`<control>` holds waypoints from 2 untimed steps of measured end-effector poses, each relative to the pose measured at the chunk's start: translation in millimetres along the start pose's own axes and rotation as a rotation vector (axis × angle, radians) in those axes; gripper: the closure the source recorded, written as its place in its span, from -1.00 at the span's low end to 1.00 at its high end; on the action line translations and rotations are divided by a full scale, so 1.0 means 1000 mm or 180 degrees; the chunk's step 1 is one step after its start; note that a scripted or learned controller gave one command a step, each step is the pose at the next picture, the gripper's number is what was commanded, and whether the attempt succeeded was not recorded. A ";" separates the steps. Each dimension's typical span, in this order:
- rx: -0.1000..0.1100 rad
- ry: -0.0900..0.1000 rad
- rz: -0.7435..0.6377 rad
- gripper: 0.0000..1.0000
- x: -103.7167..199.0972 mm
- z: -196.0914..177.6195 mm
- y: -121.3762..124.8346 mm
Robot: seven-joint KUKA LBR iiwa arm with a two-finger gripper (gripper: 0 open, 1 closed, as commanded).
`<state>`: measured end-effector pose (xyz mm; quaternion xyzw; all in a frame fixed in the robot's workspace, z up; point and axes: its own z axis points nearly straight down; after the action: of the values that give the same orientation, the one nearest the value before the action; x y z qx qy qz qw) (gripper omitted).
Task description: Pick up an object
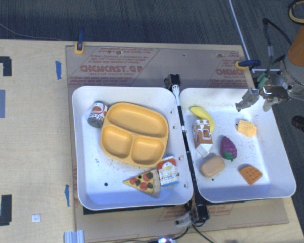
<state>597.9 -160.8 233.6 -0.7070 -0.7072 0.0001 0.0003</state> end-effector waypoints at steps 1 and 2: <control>-0.0038 -0.0008 -0.0004 -1.00 0.001 0.123 0.014; -0.0009 -0.0005 0.0002 -1.00 0.015 0.136 0.004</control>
<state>601.6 -145.7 97.3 -0.7073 -0.7069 -0.0004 -0.0012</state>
